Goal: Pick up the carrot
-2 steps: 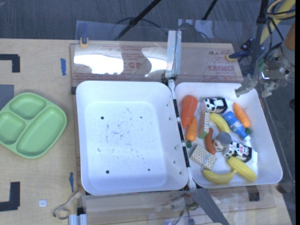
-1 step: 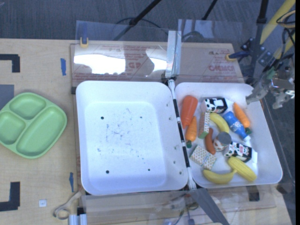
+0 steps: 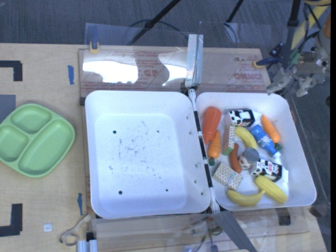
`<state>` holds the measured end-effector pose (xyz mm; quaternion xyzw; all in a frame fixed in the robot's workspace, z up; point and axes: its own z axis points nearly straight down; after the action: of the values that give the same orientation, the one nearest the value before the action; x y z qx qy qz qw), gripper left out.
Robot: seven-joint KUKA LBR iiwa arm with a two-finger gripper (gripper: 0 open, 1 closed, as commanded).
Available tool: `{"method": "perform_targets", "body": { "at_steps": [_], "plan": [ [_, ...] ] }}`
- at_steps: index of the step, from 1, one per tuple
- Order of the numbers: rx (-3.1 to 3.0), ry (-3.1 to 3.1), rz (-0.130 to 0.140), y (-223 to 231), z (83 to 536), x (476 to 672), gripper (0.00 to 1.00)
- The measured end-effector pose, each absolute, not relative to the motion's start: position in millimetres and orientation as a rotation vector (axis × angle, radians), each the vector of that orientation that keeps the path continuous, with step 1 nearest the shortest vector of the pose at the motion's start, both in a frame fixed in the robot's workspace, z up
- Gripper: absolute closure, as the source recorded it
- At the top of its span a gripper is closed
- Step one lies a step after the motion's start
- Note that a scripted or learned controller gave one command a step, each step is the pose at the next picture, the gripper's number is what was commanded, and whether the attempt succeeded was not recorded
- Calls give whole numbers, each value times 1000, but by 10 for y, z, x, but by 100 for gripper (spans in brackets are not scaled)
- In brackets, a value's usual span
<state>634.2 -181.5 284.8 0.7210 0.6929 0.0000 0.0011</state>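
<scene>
**Bench clutter, both bins and surrounds**

Left bin (image 3: 100,156): white, shallow, faint blue scribbles on the floor. Right bin (image 3: 302,167): crowded. Two bananas, one (image 3: 245,137) mid-bin, one (image 3: 245,197) along the near wall. Corn cob (image 3: 271,188) just beside the near banana. Blue bottle (image 3: 262,138) right of centre. Two cow-patterned cartons (image 3: 241,117) (image 3: 266,168). Checkered packet (image 3: 227,176). Green divided plate (image 3: 34,139) on the bench, well left of the bins.

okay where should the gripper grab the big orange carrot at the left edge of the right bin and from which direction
Probably the thick upper half of the carrot, from straight above, fingers closing across its width. It lies lengthwise along the right bin's left wall, so leave finger room on that side. Its lower end touches a smaller orange piece.
</scene>
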Motion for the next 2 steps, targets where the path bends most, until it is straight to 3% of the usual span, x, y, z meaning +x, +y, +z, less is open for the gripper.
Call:
{"method": "perform_targets", "body": {
  "at_steps": [1,2],
  "plan": [
    [2234,2210,0,-1918,1904,6491,0],
    [2203,2237,0,-2155,1527,6604,0]
  ]
}}
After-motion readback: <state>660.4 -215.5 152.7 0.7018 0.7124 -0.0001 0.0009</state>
